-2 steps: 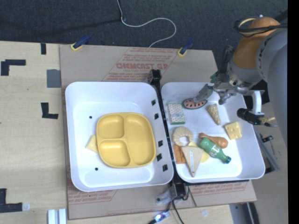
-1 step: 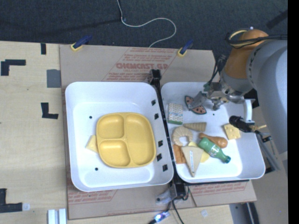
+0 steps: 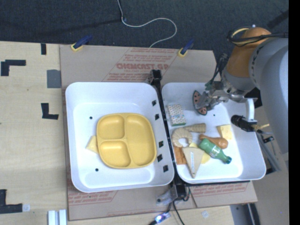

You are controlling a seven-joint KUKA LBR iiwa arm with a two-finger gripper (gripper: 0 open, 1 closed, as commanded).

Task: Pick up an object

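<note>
Over right bin [image 3: 248, 172], gripper [image 3: 202, 104] above toy food

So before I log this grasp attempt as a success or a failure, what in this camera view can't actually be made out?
- Gripper: too small and dark to tell open from shut, or whether it holds anything.
- Yellow piece in the left bin: mostly hidden under the yellow tray.
- Pile in the right bin: items overlap; the green bottle covers what lies beneath.
- Arm: cut off by the right edge.
</note>
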